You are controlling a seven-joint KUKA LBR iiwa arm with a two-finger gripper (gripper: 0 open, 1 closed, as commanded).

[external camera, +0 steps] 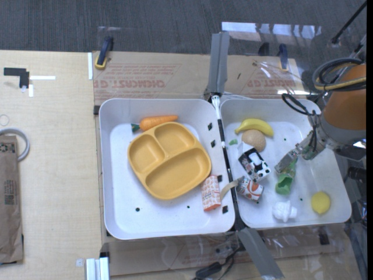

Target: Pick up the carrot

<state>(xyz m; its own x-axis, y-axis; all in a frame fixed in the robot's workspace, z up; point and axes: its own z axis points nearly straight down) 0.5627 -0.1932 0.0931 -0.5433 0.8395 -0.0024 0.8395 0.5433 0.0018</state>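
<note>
The carrot is orange with a green top and lies in the left bin, against the far edge of a yellow divided plate. My gripper hangs over the right bin, far to the right of the carrot. It sits just above a green object. Nothing can be seen held in it.
A red and white packet lies at the left bin's near right corner. The right bin holds a banana, a tan round item, a black and white toy, a small can, a white lump and a lemon.
</note>
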